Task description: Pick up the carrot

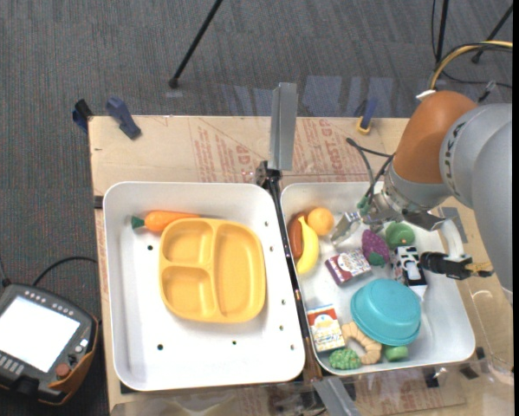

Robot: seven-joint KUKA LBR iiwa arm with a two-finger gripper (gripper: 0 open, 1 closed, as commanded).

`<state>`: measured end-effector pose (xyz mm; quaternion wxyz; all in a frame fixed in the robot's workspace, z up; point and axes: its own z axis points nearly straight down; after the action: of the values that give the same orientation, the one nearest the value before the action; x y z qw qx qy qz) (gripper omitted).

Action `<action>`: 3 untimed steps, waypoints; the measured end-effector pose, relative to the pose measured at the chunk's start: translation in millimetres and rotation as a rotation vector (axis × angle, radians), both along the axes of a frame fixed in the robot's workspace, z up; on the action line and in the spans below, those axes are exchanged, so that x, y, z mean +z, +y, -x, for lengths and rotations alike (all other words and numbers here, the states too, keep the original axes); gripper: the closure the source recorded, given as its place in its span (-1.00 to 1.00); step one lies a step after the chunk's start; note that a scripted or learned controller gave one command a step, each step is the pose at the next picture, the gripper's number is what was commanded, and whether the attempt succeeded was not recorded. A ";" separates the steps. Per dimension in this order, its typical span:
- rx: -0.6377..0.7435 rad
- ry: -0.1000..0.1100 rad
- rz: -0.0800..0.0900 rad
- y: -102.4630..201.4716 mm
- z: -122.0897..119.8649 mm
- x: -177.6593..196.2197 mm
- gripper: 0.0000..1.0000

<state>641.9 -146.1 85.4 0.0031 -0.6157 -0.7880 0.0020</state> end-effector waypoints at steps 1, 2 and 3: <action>-0.088 -0.009 0.016 46.3 -1.4 4.8 -1.00; -0.204 -0.011 0.013 48.6 -1.6 5.2 -1.00; -0.402 -0.011 0.013 52.1 -1.3 4.4 -1.00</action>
<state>643.2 -94.0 89.8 -0.0047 -0.7606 -0.6492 0.0030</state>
